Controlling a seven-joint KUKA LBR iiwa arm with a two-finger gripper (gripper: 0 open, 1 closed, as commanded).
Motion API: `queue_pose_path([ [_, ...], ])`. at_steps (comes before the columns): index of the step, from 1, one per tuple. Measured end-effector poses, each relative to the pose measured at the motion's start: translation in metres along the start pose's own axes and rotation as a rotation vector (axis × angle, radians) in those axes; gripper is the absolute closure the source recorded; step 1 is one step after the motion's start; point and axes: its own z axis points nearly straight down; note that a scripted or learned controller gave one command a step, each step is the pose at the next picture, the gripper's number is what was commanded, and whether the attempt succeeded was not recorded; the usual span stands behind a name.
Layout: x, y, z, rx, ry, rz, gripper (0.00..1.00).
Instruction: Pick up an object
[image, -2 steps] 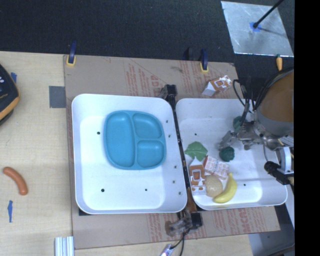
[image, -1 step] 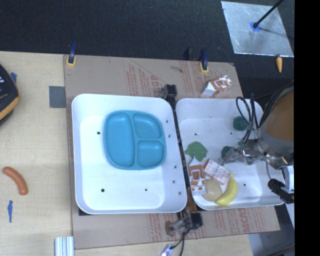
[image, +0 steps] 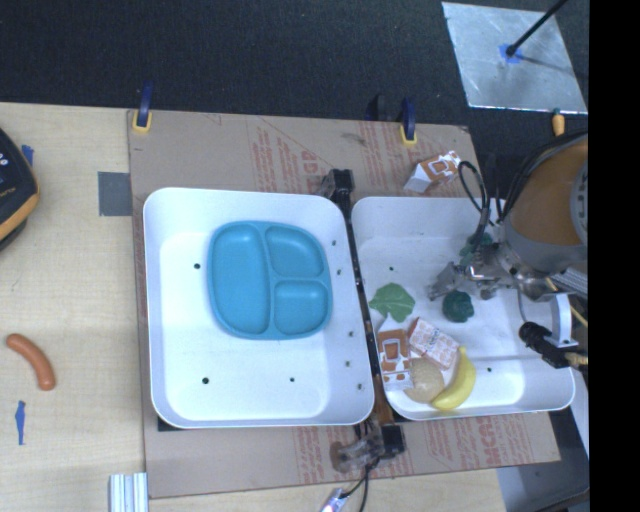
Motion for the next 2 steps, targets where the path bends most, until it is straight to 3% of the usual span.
queue_pose_path([
  [1, -0.0011, 0.0000, -0.0103, 0.001, -0.001, -0.003, 1.00],
  [2, -0.0011, -0.0001, -0.0102, 0.001, -0.001, -0.003, 0.00],
])
